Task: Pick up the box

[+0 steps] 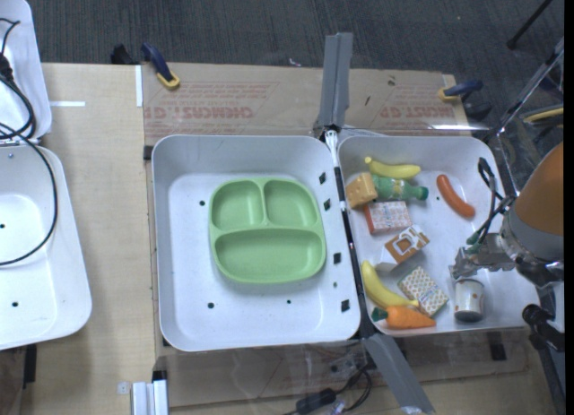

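Right bin point(484, 149), on the view's left of the gripper: three small boxes are being shown lying flat among toy food, so "the box" is being left open to judgement.
Gripper point(471, 261): it is being held low over the near right part of the bin; whether it is wide or narrow cannot be told from this view, and nothing is being seen held in it.
Patterned box point(423, 289): it is being shown nearest the gripper, to its left and slightly toward the near rim, just beside a banana point(381, 286) and a carrot point(408, 317).
Orange box point(406, 244): it is being shown further left of the gripper, at about the same depth, with free floor around it.
Pink box point(387, 216): it is being shown furthest from the gripper, up and left, touching or nearly touching a green bottle point(399, 191).
Handling, as judged: each box is being taken for light, stiff cardboard with smooth printed faces, likely to slide or be crushed under hard pressure.
Hold, as judged: the two long edges across the narrow width are being favoured, near the middle of the box.
Risk, as judged: the small can point(468, 299) just below the gripper is being counted as likely to be knocked.
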`<state>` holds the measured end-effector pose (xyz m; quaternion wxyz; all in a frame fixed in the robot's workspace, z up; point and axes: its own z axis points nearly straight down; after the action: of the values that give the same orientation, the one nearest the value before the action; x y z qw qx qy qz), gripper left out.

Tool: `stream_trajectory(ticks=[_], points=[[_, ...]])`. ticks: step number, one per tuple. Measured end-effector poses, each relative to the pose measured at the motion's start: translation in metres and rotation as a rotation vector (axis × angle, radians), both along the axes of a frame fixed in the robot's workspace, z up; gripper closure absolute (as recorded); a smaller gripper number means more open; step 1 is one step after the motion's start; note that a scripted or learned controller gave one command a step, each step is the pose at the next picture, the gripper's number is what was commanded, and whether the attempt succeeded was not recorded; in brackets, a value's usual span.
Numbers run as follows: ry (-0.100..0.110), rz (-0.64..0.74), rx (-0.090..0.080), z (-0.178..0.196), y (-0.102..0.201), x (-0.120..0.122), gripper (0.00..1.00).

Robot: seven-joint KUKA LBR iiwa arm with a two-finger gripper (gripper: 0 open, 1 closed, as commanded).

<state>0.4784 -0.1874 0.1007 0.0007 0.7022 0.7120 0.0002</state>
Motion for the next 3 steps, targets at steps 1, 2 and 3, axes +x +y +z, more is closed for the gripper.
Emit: stream_trajectory(ticks=[1, 2, 3], points=[[0.002, -0.002, 0.000, 0.073, 0.011, 0.016, 1.00], [0.002, -0.002, 0.000, 0.073, 0.011, 0.016, 0.00], [-0.009, -0.006, 0.000, -0.002, 0.090, 0.005, 0.00]])
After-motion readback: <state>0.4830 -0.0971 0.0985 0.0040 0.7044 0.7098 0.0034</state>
